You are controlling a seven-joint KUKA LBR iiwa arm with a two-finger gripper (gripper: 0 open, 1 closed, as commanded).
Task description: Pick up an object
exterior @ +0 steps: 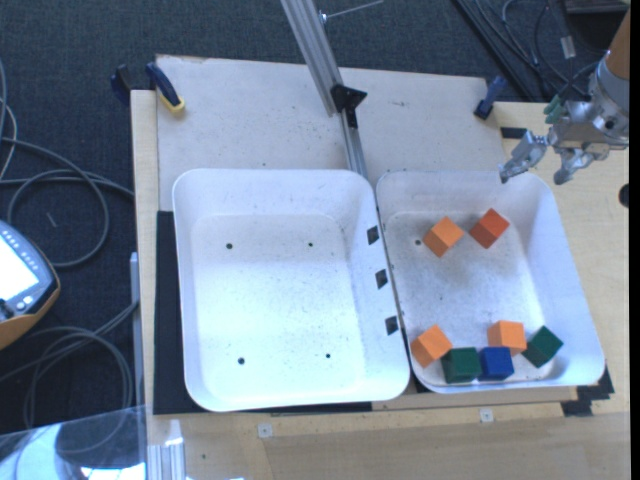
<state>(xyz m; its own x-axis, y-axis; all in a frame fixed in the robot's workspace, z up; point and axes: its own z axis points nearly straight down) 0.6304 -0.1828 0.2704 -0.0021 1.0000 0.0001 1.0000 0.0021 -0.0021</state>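
1. While the task names no single piece, the candidates are seven small blocks lying in the right bin (570,268).
2. Far pair: an orange block (444,236) and a red-orange block (489,227), near each other but apart, toward the bin's far end.
3. Near cluster, along the bin's near wall: an orange block (432,344) at the left; a green block (461,365) just beside it; a blue block (497,363) touching the green one; another orange block (508,335) just behind the blue; a dark green block (543,346) at the right end, tilted.
4. Tool (540,164): hangs over the far right corner of the right bin, well apart from every block. Its two fingers stand spread, with nothing between them.
5. Arm (612,88): grey, reaching in from the right edge.
6. Left bin (200,198): white, speckled floor, touching the right bin along their shared edge.
7. Surface (250,118): pale board under both bins, with a metal rail (315,43) running diagonally up from between them.
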